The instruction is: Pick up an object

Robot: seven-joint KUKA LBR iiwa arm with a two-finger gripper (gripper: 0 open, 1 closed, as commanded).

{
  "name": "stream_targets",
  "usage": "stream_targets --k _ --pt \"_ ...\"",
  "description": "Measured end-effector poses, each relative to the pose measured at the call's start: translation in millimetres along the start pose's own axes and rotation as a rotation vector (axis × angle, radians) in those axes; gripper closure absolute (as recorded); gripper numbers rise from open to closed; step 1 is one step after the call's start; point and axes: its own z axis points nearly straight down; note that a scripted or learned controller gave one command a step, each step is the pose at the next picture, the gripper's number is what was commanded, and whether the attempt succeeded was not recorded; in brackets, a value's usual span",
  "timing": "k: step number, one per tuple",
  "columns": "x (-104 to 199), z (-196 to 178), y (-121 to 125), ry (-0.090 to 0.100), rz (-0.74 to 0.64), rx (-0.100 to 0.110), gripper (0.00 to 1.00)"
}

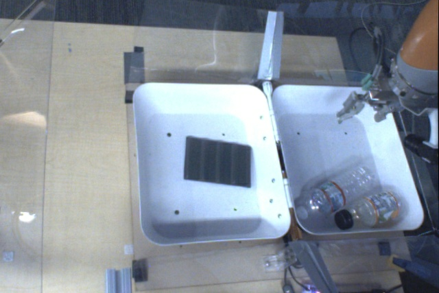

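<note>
Two clear plastic bottles lie in the near part of the right bin (322,134). One bottle (336,192) has a blue and orange label. The other bottle (370,211) has a black cap and an orange label, and lies closer to the front rim. My gripper (362,105) hangs over the far right part of that bin, well away from both bottles. Its fingers (348,109) are spread apart with nothing between them.
The left bin (158,147) holds a dark ribbed rectangular pad (217,162) near its middle. A grey metal bar (269,44) stands at the back between the bins. Cables run at the far right, behind the arm.
</note>
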Motion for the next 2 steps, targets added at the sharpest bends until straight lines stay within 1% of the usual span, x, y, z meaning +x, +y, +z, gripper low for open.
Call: stream_targets --k 1,2 --pt "-22 48 -71 0.0 -0.106 -0.001 0.0" --pt "1 91 -82 -0.001 -0.126 -0.003 0.0"
